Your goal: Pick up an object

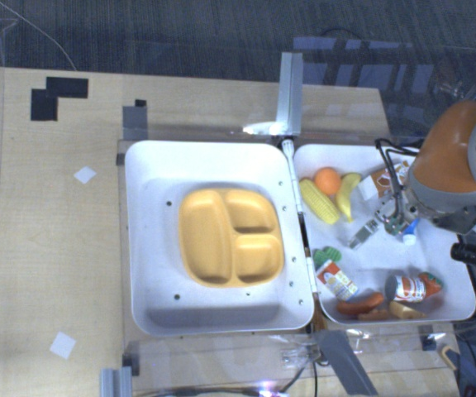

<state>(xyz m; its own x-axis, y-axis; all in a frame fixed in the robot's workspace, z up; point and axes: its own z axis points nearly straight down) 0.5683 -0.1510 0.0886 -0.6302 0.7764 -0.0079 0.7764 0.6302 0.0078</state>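
Right bin (466, 308): floor centre is open; corn cob (319, 200), orange (327, 180) and can (411, 288) crowd its edges.

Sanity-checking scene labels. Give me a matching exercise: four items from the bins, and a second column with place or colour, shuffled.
Things:
1. divided tray
2. orange
3. corn cob
4. can

Descriptions:
A. long, yellow, just left of the orange fruit
B. yellow, alone in the left bin
C. round, near the right bin's far edge
D. lying near the right bin's near edge

Pairs: 1-B, 2-C, 3-A, 4-D
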